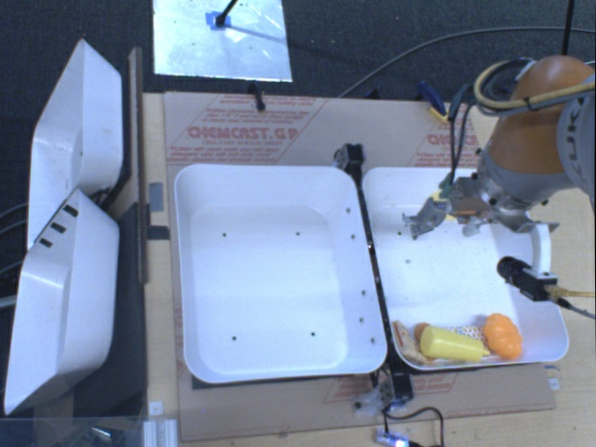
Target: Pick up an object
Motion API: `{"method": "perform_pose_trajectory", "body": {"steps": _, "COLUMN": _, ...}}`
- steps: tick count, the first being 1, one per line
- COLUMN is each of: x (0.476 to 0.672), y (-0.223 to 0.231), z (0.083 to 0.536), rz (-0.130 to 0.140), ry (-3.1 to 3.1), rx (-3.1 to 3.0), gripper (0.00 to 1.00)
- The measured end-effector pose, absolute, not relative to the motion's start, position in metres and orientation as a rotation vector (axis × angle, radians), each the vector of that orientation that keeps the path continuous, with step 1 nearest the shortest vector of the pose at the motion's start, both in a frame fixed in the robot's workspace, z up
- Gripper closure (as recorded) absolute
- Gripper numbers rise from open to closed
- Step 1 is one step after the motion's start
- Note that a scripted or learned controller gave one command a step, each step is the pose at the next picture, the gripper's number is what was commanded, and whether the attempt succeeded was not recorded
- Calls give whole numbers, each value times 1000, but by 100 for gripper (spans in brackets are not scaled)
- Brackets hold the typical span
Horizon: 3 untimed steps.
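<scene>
Yellow object (452, 344): elongated, lying flat on the floor of the right bin (438, 277), near its front wall. Long axis runs roughly left-right in the camera view, tilted slightly down toward the right; which end is the tip cannot be told. Orange object (503, 335) just beside its right end, rounded, apparently touching. A small brown-orange piece (421, 331) and a thin pale item (400, 336) lie at its left end, toward the bin's front left corner. A light mesh-like scrap (470, 330) sits between yellow and orange objects, behind them.

Gripper (421, 222): over the back half of the right bin, well apart from the cluster. Fingers point left and slightly down in the view; nothing visible between them. Open or closed: cannot tell at this resolution.

Arm (535, 138): enters from the right, orange band above the wrist, cables looped along it.

Left bin (200, 194): alongside, white, rims adjoining at a black divider (368, 250).
</scene>
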<state>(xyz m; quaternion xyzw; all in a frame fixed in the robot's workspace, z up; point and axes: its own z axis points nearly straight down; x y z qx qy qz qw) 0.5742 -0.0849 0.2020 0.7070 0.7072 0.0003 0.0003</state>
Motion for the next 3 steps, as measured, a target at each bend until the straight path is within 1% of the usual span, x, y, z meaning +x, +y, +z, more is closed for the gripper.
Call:
{"method": "perform_pose_trajectory", "body": {"steps": 1, "x": 529, "y": -55, "z": 192, "rz": 0, "ry": 2224, "rx": 2220, "gripper": 0}}
{"method": "perform_pose_trajectory", "body": {"steps": 2, "x": 489, "y": -66, "z": 205, "rz": 1, "ry": 2220, "rx": 2222, "gripper": 0}}
{"method": "perform_pose_trajectory", "body": {"steps": 3, "x": 487, "y": -112, "z": 300, "rz": 6, "ry": 2215, "rx": 2219, "gripper": 0}}
